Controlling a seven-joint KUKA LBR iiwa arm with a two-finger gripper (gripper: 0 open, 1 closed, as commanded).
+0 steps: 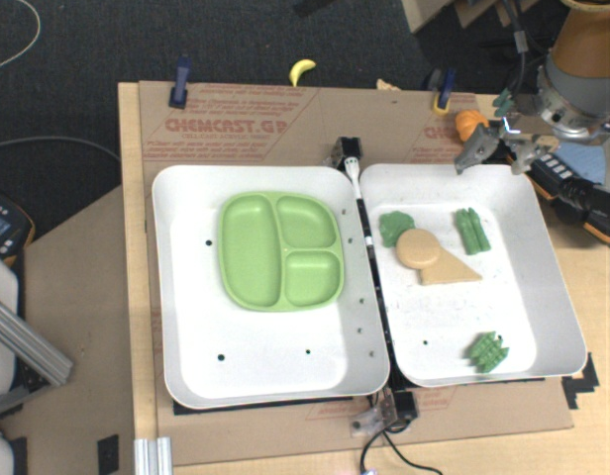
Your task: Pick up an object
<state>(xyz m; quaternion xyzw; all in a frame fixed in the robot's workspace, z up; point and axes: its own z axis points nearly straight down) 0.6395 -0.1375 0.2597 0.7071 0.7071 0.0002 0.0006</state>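
Both white bins [186, 265] look like smooth, slightly glossy plastic. The green divided plate [281, 251] is matt plastic. The board [236, 127] beneath looks like brown cardboard.

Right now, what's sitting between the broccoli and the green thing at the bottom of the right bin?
In the camera view, a tan round cookie and a tan wedge lie between the broccoli and the green piece.

From my remote station I saw the arm [582, 57] as a thick rounded body, its orange band glossy above a grey wrist segment ringed by a paler metallic collar. The end effector [495, 146] was dark grey, built of angular metal pieces with small bright, bluish-white glints. Black cables ran down beside the wrist housing.
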